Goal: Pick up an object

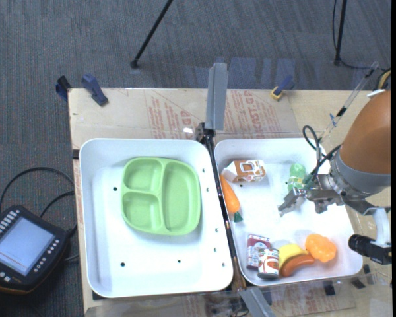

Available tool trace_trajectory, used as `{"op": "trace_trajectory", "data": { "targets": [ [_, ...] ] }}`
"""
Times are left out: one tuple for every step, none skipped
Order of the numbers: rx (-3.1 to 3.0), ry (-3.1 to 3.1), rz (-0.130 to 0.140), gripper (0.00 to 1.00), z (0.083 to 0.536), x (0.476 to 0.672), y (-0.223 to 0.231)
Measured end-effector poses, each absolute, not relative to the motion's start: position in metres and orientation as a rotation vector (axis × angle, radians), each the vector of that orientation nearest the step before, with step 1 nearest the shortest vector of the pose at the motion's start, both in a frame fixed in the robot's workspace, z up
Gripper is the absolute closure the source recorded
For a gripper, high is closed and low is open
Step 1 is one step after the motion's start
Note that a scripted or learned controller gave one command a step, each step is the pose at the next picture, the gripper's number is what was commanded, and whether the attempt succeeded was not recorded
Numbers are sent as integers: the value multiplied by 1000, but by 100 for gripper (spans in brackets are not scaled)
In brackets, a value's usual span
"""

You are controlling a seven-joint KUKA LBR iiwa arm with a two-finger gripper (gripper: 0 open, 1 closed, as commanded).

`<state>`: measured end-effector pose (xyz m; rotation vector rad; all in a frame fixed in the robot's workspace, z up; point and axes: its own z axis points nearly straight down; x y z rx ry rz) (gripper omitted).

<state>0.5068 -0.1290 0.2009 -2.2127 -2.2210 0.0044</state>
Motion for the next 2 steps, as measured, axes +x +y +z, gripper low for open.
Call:
{"op": "trace_trajectory", "data": {
  "targets": [
    [-2255,-2183,3,0,194,587,-168],
    [-2233,-2207,1,0,87,621,-186]
  ]
}}
